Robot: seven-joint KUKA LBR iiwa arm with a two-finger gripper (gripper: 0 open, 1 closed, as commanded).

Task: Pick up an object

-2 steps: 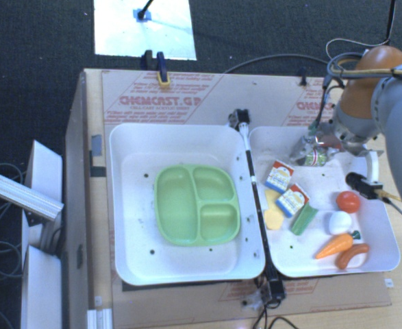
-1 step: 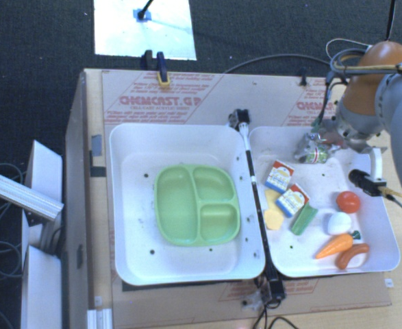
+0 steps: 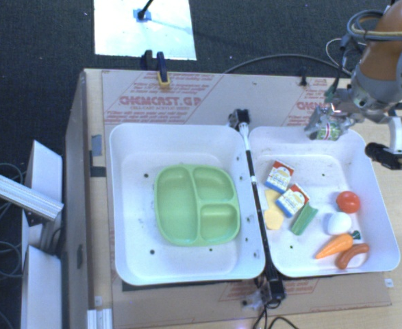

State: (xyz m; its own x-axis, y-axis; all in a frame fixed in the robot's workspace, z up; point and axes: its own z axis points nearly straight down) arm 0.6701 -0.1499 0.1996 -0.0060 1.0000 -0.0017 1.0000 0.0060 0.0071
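- Sausage (image 3: 352, 255) and carrot (image 3: 335, 245) lie at the right bin's (image 3: 385, 252) near corner.
- Gripper (image 3: 327, 127) sits over that bin's far rim (something small and greenish there; grip unclear).
- Green tray (image 3: 196, 205) fills the left bin (image 3: 129, 252).

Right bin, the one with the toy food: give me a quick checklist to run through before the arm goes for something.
1. Hand over the right bin: ok, at its far rim.
2. Hand above a target: not ok, the food lies nearer the camera.
3. Tomato free of neighbours: ok.
4. Carrot free: not ok, sausage and egg crowd it.
5. Two cartons separable: cannot tell, they look like they touch.
6. Fingers ready: cannot tell.
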